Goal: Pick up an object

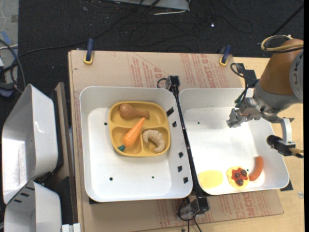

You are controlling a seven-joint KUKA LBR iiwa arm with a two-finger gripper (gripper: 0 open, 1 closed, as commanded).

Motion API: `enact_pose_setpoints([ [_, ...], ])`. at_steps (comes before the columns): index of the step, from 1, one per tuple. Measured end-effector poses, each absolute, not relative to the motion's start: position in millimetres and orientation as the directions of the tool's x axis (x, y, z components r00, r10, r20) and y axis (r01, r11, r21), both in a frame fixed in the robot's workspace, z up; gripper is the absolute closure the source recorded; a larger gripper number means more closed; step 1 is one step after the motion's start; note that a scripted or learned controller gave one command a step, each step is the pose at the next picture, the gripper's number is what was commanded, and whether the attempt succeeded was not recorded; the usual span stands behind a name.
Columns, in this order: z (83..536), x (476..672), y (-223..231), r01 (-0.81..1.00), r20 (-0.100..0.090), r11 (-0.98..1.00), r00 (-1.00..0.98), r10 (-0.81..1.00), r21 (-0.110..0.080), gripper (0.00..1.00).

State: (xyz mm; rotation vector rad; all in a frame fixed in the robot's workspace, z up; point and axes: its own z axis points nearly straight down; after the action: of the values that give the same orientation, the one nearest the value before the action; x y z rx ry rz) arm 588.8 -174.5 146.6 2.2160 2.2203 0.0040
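Note:
My gripper (235, 119) hangs over the upper right part of the right bin (212, 129), with bare white floor under it. Along that bin's near edge lie a flat yellow piece (210, 178), a small red and orange toy with dark spots (237, 176) and a red sausage (256, 168), all well below the gripper. In the left bin (96, 144) sits a yellow divided plate (116, 138) that carries a drumstick (133, 111), a carrot (133, 132) and a pale shrimp (154, 139).
A black divider with clips (181, 129) runs between the two bins. Blue and yellow clamps (88, 51) (225, 55) hold the cardboard base at the back. White containers (26, 134) stand off the bench at the left. Cables lie on the dark floor behind.

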Motion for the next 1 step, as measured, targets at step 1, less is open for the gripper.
enact_pose_setpoints([
  [1, 210.4, 586.9, -174.3, 1.0, -0.002, 0.003, -0.003, 1.0, 0.007, 1.0],
])
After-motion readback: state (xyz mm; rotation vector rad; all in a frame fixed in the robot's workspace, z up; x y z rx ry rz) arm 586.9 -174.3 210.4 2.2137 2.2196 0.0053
